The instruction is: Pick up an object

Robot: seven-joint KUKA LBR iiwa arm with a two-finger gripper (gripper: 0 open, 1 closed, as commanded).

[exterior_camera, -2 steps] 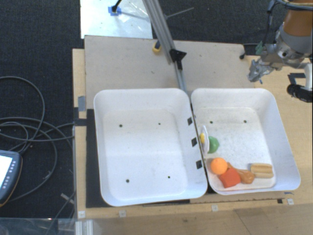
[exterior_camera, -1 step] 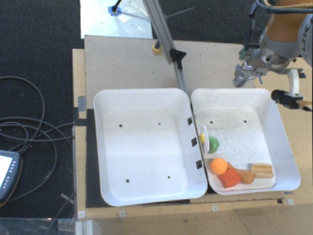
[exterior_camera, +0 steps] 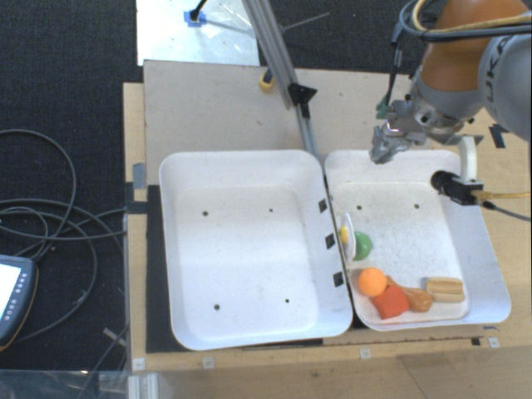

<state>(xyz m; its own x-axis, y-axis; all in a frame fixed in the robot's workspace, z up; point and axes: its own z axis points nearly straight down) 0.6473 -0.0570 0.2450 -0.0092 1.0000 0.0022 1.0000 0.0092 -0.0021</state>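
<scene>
The gripper (exterior_camera: 384, 150) hangs over the far edge of the right bin (exterior_camera: 416, 214); whether it is open I cannot tell; an orange ball (exterior_camera: 371, 282), red block (exterior_camera: 389, 303), green ball (exterior_camera: 362, 245) and bread roll (exterior_camera: 445, 288) lie apart from it in the near corner.

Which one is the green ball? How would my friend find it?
Look in the right bin, the one holding all the toys. The green ball sits by that bin's left wall, just above the orange ball. It is the only green thing there, and it sits apart from the pile along the bottom edge.
</scene>
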